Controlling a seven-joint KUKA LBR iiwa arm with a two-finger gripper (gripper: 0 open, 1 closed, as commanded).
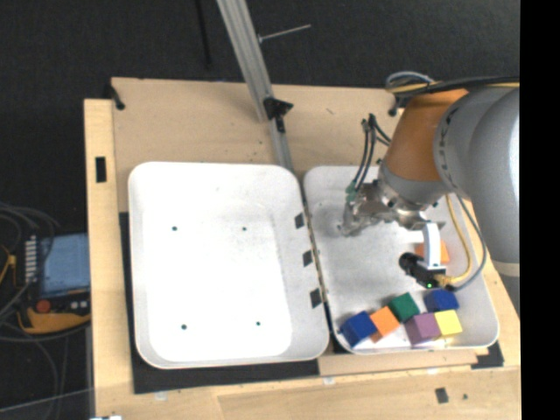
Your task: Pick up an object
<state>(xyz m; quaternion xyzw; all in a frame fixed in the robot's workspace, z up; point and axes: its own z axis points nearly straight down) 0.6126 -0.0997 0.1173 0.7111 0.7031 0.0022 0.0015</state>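
Tan surface [201, 121], two white bins; end effector [354, 221] low over bare floor of right bin [367, 274], grip state impossible to tell.
Blocks [404, 318] clustered at near edge, well apart: shift toward them, descend squarely over one.

No legible text, label, brand, number or sign found. The blue device [66, 265] lying left of the bench [192, 121] carries a dark strip with small marks, too blurred to read. The coloured blocks [402, 318] in the right bin [328, 191] show plain faces. The arm's orange band [416, 143] bears no readable marking.
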